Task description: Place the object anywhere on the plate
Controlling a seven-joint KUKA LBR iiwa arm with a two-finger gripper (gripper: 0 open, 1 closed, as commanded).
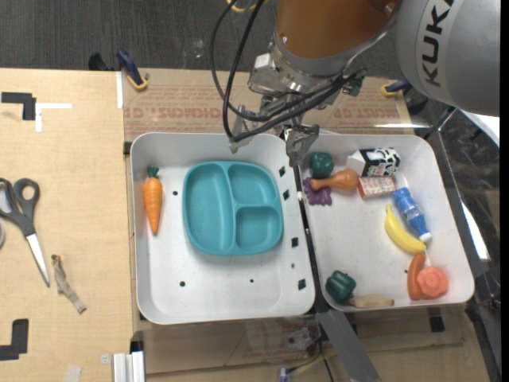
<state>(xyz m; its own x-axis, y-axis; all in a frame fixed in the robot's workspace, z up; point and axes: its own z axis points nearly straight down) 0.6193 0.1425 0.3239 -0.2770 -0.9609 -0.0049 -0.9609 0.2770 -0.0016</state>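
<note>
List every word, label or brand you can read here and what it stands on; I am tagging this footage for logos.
"KUKA": black letters on the grey arm, running up its side.
Cardboard strip behind the bins: faint red print, seen upside down, too blurred to read.
Small black-and-white carton in the right bin: patterned, no legible text.
Red-and-white packet beside it: print too small to read.
Blue bottle: label unreadable.

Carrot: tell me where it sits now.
The carrot lies along the left side of the left bin, just left of the teal plate, not on it.
</note>
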